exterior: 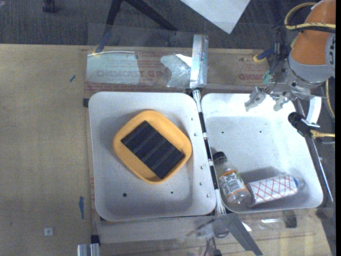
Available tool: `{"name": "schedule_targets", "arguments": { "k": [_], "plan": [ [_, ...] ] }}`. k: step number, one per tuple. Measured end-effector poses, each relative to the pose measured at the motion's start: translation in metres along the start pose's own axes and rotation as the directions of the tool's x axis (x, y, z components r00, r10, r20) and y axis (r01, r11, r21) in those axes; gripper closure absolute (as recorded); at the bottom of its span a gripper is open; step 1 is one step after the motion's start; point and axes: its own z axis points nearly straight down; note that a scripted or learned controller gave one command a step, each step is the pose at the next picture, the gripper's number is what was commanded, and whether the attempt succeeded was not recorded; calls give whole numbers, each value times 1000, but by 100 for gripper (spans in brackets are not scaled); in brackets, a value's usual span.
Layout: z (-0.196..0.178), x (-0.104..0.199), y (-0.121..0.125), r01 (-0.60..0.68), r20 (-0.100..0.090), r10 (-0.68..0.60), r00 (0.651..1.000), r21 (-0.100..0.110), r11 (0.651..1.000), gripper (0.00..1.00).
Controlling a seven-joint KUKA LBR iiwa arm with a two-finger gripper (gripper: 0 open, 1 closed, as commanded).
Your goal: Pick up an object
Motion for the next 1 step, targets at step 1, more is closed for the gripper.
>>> {"name": "schedule_targets", "arguments": {
  "k": [1],
  "plan": [
    [-41,-21,-18,-229,2,229,973,-4,973,0]
  ]
}}
